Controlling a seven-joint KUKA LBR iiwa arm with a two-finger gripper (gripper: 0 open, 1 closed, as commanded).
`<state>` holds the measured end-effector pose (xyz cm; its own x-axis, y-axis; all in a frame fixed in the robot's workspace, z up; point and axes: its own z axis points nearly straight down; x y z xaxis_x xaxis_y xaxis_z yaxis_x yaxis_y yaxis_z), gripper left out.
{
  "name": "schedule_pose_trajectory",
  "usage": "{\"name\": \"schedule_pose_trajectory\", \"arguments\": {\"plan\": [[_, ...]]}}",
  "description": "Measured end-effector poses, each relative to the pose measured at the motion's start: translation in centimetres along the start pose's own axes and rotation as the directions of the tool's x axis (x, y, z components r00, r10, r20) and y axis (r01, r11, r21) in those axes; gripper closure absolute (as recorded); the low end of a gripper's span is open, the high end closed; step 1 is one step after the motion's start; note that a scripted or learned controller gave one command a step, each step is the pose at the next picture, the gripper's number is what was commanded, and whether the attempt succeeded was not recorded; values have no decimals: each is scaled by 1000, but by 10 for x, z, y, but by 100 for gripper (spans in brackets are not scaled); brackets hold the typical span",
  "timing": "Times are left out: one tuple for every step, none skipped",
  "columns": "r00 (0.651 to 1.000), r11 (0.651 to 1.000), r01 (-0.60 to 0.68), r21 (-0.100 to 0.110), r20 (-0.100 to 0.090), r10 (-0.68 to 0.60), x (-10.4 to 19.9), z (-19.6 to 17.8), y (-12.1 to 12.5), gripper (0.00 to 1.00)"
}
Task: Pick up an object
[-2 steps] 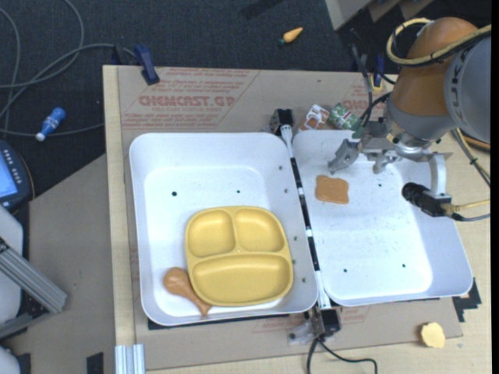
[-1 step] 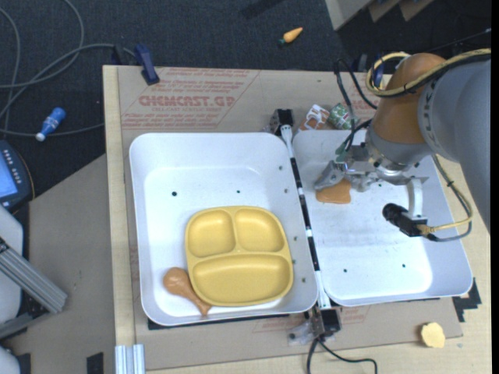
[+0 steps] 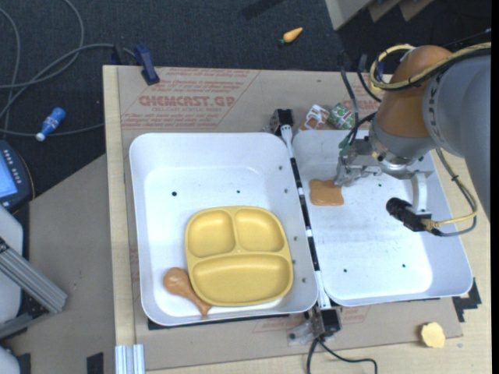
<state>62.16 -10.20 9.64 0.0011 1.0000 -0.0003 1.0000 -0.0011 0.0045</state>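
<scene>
The gripper (image 3: 343, 173) hangs just above the brown toast slice (image 3: 327, 193) in the right bin (image 3: 390, 275); grip state unclear, nothing lifted yet.

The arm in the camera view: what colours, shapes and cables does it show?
The arm is a thick, rounded grey cylinder with an orange band above the wrist. Yellow and black cables loop around it. The gripper is small, of grey metal.

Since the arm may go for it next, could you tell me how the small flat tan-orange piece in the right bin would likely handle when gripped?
The small flat tan-orange piece lies low against the right white bin floor, so the fingers may struggle to get under it. It looks thin and probably light, so a nudge would likely slide it rather than roll it. Whether it is stiff or floppy cannot be told.
</scene>
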Motion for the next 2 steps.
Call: {"name": "schedule_pose_trajectory", "arguments": {"plan": [[1000,1000,-2,12,-2,2,-1,-1,-65,100],[1000,1000,0,6,-1,0,-1,-1,-62,0]]}}
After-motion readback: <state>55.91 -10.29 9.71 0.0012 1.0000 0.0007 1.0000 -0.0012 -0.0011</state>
